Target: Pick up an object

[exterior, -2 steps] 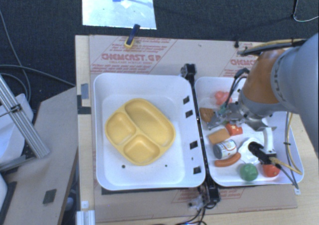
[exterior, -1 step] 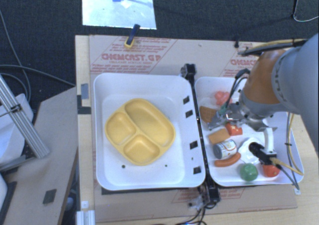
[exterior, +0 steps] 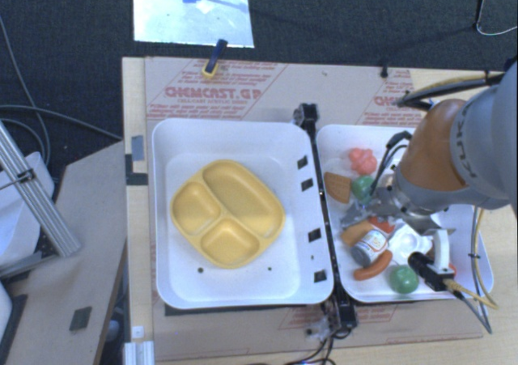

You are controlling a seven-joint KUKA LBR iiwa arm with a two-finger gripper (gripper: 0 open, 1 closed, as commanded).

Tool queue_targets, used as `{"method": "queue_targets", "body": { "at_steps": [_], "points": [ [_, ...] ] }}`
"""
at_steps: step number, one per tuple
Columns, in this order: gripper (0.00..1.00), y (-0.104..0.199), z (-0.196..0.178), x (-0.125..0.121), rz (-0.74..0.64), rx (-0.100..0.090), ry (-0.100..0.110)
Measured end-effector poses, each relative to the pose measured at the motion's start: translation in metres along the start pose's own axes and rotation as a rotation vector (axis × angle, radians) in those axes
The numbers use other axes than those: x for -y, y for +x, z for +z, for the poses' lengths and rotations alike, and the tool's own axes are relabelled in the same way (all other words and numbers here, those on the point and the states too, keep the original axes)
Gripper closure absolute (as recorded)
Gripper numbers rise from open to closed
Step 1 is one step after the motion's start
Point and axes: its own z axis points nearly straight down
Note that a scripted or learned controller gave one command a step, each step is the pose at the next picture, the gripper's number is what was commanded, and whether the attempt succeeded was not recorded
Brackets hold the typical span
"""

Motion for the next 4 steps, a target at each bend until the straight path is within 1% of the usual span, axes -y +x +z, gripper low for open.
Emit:
{"method": "queue_targets", "body": {
  "at_steps": [1,2,3,4],
  "points": [
    [1.00,-0.001,-0.012,-0.002,0.000,0.003,-0.006],
    [1.00,-0.070,-0.001,-0.070,0.002,0.005,-0.008],
    [1.00,-0.105,-0.011,-0.115,-0.002,0.003,-0.004],
    [1.00,-0.050,-0.005,-0.132,-0.001,0.008,0.018]
  ]
}}
